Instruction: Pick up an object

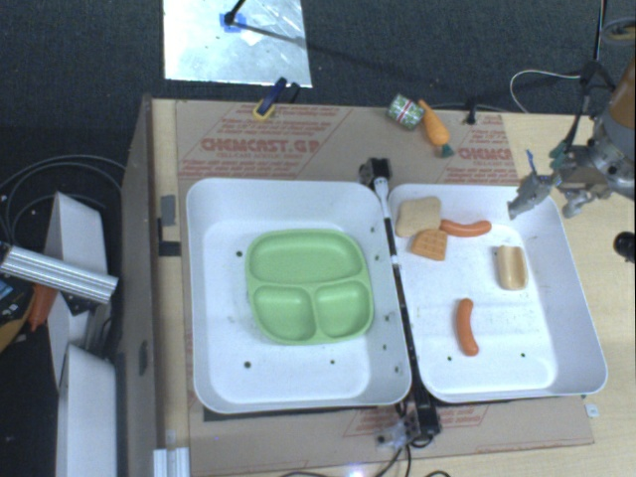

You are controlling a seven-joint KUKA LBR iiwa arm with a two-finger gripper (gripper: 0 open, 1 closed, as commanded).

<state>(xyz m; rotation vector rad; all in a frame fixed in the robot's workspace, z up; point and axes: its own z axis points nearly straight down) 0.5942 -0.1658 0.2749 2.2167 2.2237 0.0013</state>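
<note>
The tool [545, 189] hangs over the right bin's [571, 296] far right corner, fingers spread apart, gripping nothing. Nearest in that bin lie a bread roll [511, 266] and a sausage [465, 229], then a waffle [429, 244], toast [417, 215] and another sausage [466, 326]. A green divided plate [308, 284] sits in the left bin [214, 266].

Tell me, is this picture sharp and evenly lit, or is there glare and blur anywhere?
In the camera view, the foil sheet on the dark floor glares brightly; the white bins are evenly lit with soft, faint shadows; the green tray and the sausages look fairly crisp; the gripper at the right edge is somewhat soft, and the whole image is grainy.
</note>
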